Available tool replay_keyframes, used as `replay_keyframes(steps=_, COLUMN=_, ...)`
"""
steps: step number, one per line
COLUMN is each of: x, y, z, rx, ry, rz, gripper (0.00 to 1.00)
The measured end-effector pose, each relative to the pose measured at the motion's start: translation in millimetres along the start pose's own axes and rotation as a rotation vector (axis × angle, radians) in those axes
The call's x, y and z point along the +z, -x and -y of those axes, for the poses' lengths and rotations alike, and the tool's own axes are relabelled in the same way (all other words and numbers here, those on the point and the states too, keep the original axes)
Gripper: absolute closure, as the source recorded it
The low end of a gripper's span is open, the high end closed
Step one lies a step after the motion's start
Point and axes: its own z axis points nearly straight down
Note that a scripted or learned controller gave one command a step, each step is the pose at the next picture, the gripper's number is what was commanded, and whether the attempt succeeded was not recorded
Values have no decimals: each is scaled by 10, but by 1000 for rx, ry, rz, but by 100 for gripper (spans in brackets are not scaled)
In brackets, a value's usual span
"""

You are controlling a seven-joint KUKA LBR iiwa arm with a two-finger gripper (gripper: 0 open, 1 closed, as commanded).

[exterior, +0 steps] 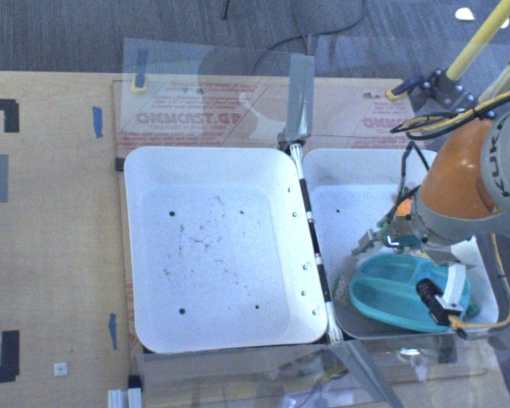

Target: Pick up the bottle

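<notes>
Pincer low in right bin; teal bowl beside it; left bin

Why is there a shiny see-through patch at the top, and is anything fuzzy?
Camera view: a clear plastic sheet behind the bins catches soft glare; light is even, so the left bin shows only a faint shadow inside its walls; the arm looks slightly soft; the teal thing is sharper.
</notes>
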Motion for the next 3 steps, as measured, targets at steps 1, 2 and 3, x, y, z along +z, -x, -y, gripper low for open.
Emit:
replay_keyframes(steps=1, x=-999, y=-767, z=-310, rx=-40, ry=6, rz=-1, gripper=0)
replay_keyframes(steps=2, x=-252, y=-279, z=-380, rx=59, ry=-14, rz=-2, gripper=0)
replay_keyframes(steps=3, x=-51, y=-317, z=219, rx=24, ry=14, rz=0, gripper=0)
